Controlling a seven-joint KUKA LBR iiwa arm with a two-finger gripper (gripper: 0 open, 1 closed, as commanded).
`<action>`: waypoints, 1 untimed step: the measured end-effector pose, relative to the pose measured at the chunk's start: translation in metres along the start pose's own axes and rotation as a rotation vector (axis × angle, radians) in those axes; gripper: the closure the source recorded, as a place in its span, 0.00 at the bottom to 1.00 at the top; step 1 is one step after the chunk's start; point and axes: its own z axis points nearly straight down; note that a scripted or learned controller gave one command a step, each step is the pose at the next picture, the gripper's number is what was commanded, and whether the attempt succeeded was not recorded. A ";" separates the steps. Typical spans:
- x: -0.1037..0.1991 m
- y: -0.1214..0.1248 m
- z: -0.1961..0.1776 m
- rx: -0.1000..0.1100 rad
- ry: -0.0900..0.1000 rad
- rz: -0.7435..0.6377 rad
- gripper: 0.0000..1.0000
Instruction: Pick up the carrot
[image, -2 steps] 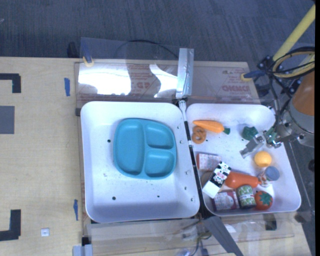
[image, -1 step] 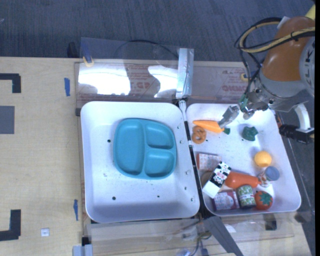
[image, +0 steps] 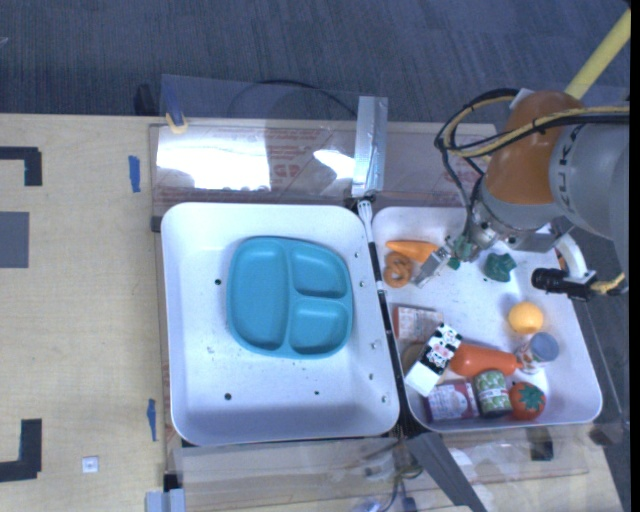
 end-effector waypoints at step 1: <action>-0.002 0.001 -0.011 -0.005 -0.004 0.003 1.00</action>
